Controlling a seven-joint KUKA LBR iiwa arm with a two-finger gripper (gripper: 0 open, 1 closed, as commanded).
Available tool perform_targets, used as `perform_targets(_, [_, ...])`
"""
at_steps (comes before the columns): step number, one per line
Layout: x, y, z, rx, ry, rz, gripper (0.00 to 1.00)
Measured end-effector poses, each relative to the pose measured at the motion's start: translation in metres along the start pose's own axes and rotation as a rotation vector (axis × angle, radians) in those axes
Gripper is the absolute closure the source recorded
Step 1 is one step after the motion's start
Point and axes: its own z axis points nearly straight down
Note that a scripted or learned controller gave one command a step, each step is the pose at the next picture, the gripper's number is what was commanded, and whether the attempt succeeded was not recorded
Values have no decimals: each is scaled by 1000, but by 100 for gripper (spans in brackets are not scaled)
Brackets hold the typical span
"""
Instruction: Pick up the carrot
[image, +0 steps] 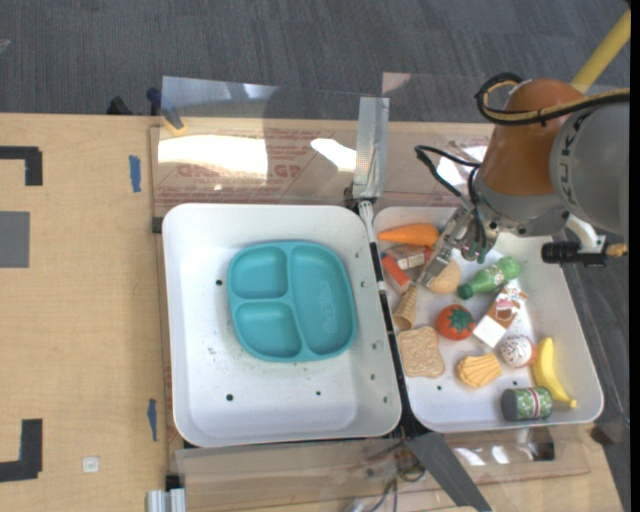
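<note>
Near the right bin's (585, 395) far left corner, carrot (408, 235) lying flat; just beside it, gripper (440, 262) over the toy food, jaws' state impossible to tell; teal plate (292, 299) in left bin (190, 330).

Red printing runs across the cardboard sheet (225, 165) behind the left bin, up and to the left of the claw (440, 262), but glare and blur leave its words unreadable. Dark letters stand on the grey arm (590, 170), up and to the right of the claw; they are cut off and seen at a slant, so they cannot be made out with certainty. The small can (526, 403), below and to the right of the claw, carries a label too small to read.
</note>
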Motion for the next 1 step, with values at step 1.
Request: perform_targets(1, [25,26,-46,0,4,137,100])
